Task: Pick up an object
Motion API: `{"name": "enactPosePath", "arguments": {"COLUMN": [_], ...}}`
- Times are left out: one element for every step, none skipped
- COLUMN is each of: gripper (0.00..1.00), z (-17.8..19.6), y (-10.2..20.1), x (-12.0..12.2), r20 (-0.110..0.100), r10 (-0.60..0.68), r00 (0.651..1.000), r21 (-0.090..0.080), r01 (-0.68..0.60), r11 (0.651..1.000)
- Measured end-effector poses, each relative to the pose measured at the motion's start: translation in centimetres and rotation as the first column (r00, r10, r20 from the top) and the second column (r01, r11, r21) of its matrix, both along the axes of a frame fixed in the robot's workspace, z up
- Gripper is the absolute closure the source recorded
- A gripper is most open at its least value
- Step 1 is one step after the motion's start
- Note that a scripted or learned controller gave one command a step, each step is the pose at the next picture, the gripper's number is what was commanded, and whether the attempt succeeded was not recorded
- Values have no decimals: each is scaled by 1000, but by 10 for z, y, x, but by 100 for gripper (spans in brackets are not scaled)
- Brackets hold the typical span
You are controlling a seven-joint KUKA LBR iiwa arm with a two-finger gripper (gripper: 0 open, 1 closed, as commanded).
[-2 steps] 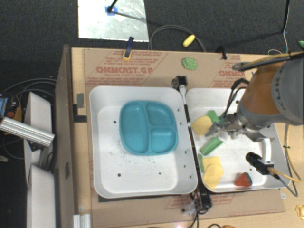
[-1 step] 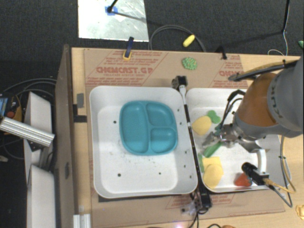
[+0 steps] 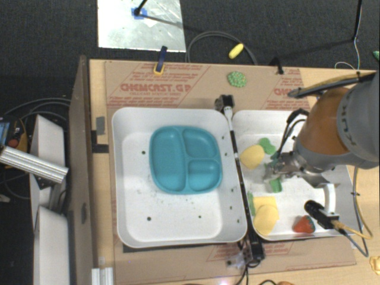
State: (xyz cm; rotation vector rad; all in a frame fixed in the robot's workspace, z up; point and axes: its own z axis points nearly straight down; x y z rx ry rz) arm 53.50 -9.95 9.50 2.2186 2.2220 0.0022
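The grey arm (image 3: 356, 120) reaches in from the right, orange band (image 3: 320, 129) above its down-turned wrist (image 3: 309, 162).

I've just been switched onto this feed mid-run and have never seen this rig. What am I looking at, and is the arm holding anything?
This is one camera fixed above the bench, looking down at a slant. The grey arm with the orange band reaches in from the right. Its gripper is low over the right bin. That bin holds a yellow lump, a second yellow piece, a green piece and a small red thing. The left bin holds a blue divided plate. Another green bit lies right by the gripper, but from here I cannot tell whether anything is actually held.
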Motion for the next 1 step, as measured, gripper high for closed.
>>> {"name": "enactPosePath", "arguments": {"gripper": [100], "z": [95], "y": [59], "x": [37], "r20": [9], "r10": [10], "r00": [1000], "r21": [1], "r01": [-10], "r11": [1000]}}
